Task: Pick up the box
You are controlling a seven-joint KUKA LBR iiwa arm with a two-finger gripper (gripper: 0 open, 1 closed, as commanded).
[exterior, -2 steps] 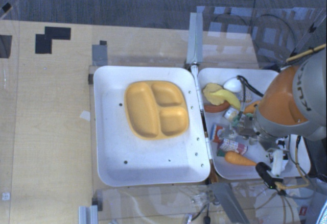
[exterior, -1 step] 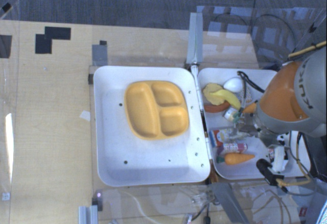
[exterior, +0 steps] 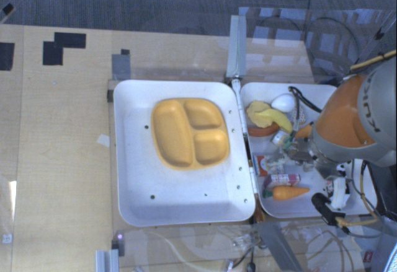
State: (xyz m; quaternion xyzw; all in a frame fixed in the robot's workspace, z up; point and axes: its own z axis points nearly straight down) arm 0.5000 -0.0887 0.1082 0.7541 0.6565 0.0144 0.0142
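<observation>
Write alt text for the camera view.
A grey and orange robot arm reaches over the right white bin, which holds a carrot, a banana and other small items. The left bin holds a yellow divided tray.

Yellow tray [exterior: 188, 131] in left bin [exterior: 133, 202]; carrot [exterior: 288, 193], banana [exterior: 268, 116] right.

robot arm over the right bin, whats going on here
A grey and orange robot arm reaches in from the right over the right bin, which holds a pile of small items: a yellow banana, a white egg, an orange carrot and a small box near the bin's left wall. Its job is to pick up the box, which lies in the bin. The left bin holds a yellow divided tray.
</observation>
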